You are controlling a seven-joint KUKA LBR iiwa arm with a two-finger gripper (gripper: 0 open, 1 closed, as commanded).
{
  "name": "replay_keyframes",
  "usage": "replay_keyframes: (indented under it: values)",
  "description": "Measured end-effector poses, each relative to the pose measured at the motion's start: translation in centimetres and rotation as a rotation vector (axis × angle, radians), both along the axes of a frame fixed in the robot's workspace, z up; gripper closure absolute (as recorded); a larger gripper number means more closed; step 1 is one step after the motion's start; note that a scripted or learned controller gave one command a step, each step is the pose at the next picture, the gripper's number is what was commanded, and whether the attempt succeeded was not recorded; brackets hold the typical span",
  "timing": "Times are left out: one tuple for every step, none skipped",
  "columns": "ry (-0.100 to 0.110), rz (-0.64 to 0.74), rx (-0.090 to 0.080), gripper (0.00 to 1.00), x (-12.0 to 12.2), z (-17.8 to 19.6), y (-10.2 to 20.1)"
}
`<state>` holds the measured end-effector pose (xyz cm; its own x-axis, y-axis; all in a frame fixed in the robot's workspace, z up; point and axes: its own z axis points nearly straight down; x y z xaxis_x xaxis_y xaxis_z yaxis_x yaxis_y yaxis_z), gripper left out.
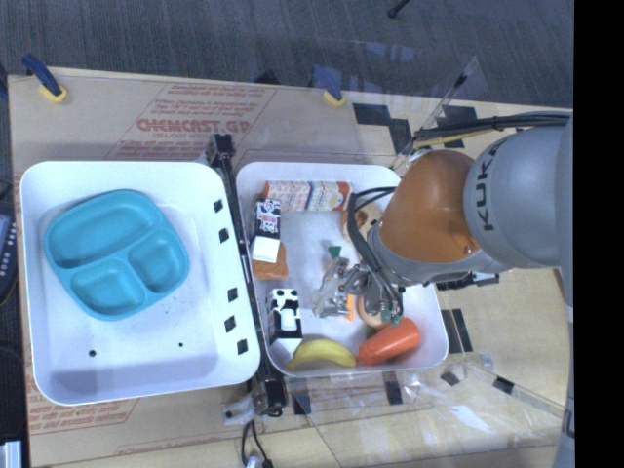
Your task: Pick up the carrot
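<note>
Fingers of the gripper (336,295) hung over the middle of the right bin (414,354); whether they were spread or pressed together could not be told. Just beside them, the carrot (390,340) lay at that bin's near right corner, touching a banana (323,354). A blue plate (115,253) sat in the left bin (49,373).

The arm reaches into the right bin (255,261), its gripper (343,295) low over the middle. Just below it the carrot (390,340) lies at the near edge, beside a banana (322,354). A blue 3-compartment plate (115,252) sits in the left bin (39,291).
</note>
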<state>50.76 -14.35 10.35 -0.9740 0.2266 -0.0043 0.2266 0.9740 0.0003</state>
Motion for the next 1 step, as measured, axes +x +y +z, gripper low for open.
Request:
replay_keyframes:
  values:
    - [0.001, -0.121, 0.001, 1.0, -1.84, 5.3, 3.61]
